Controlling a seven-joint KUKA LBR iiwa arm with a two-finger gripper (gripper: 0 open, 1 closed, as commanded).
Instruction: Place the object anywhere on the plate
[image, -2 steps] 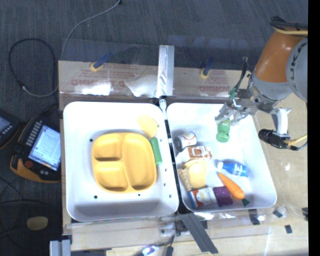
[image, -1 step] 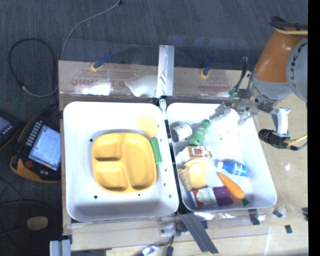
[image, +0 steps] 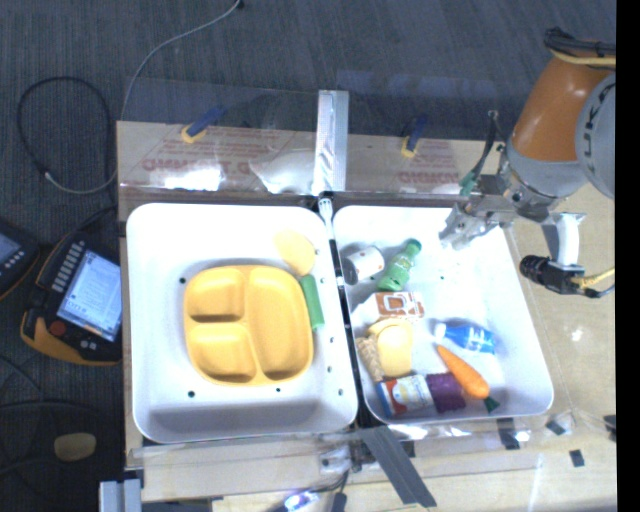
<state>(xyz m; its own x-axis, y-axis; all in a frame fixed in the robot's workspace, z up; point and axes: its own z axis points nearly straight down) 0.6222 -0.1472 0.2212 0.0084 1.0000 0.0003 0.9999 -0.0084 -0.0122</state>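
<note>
A yellow divided plate (image: 245, 325) lies in the left bin (image: 160, 250) with nothing in its compartments. A pale yellow round piece (image: 294, 250) rests at the plate's back right corner, and a green stick (image: 313, 300) lies along its right edge. The right bin (image: 525, 330) holds several items: a grey cup (image: 362, 264), a green bottle (image: 400, 265), a small carton (image: 397, 304), a yellow lump (image: 393, 347), a blue-and-white bottle (image: 465, 336), a carrot (image: 462, 371) and a purple-red bottle (image: 425, 392). My gripper (image: 466, 226) hangs over the right bin's back right part, right of the green bottle, with nothing seen in it.
A metal divider post (image: 331, 140) stands at the back between the bins. The arm's orange band (image: 555, 110) is at the upper right, with a black fitting (image: 550, 270) beside the right bin. A handheld pendant (image: 80, 300) lies on the floor at left.
</note>
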